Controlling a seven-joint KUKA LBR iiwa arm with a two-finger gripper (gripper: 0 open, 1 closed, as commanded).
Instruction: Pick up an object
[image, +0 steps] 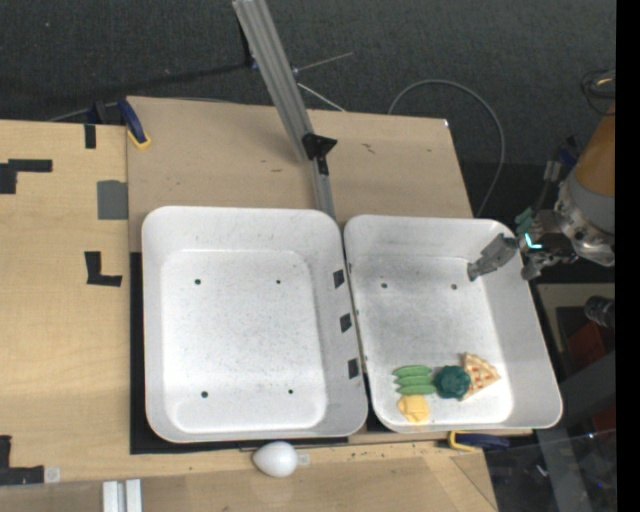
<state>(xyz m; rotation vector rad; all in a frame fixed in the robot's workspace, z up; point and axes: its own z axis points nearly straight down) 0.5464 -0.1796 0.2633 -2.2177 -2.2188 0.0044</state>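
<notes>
Far left: a pale wooden bench (60, 330) marked with short strips of black tape (98, 268) and one grey patch (112, 198). Near the top, a blue and yellow clamp (133, 124) gripping the edge of a raised board.

Next along, the left bin (160, 300): white, shallow, speckled, square to the bench. Just below its front rim, out on the bench and apart from both bins, a small white egg-shaped thing (275, 458).

Slanting down from the top, a grey metal pole (280, 75), ending at the back of the gap between the two bins. Black clips (345, 322) along that gap.

Then the right bin (440, 300), touching the left one side by side. Gathered in its front corner, four small toys: a green pod (411, 378), a yellow piece (413, 407) just beneath it, a dark green round toy (453, 382) beside both, and an orange wedge like a pizza slice (483, 372) against that.

Above the bench's back right corner, a thin looping cable (450, 95).

Far right, the arm (590, 205), reaching in over the right bin's back right corner. The gripper (512, 260) hanging above the rim there, fingers (488, 260) spread apart, nothing between them, well apart from the toys.
</notes>
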